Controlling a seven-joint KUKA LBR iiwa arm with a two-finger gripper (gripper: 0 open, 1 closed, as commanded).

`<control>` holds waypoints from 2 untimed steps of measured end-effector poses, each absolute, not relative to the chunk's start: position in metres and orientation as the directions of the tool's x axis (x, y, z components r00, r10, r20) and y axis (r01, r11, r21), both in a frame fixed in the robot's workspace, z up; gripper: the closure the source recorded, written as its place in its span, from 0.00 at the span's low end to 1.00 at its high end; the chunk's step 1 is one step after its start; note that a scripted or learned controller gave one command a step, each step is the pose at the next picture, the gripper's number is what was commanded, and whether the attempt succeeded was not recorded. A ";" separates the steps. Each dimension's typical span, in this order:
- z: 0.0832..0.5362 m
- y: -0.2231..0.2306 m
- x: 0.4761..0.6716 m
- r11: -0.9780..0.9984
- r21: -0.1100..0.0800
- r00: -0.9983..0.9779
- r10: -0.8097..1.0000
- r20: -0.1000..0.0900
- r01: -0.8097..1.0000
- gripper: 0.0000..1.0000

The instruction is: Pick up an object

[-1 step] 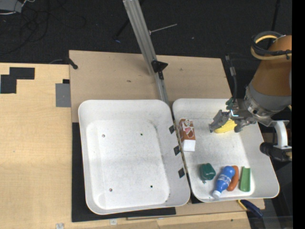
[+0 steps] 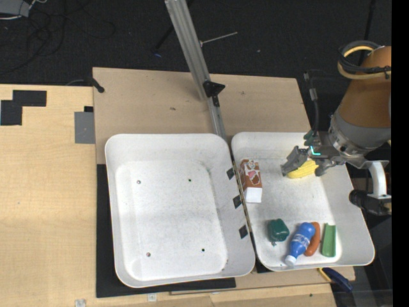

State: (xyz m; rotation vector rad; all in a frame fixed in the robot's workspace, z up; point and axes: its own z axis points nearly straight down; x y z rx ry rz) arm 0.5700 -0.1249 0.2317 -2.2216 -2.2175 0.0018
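Observation:
My gripper point(image 2: 309, 164) is over the far part of the right bin point(image 2: 348, 197), coming in from the right. A yellow object point(image 2: 303, 169) sits between its two dark fingers, which are closed on it. A brown and white carton point(image 2: 250, 179) lies by the bin's left wall. Along the near edge lie a dark green block point(image 2: 277, 229), a blue bottle with a white cap point(image 2: 300, 241), an orange piece point(image 2: 314, 238) and a green stick point(image 2: 328, 240).
The left bin point(image 2: 128, 171) stands beside the right one, with black clips point(image 2: 235, 201) along the shared wall. A slanted metal rail point(image 2: 192, 50) rises behind the bins. Wooden bench boards lie to the left and rear.

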 end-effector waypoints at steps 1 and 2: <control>0.173 -0.117 0.574 -0.002 -0.009 0.002 1.000 0.002 1.000 0.00; 0.123 -0.108 0.579 -0.003 -0.002 0.003 1.000 0.003 1.000 0.00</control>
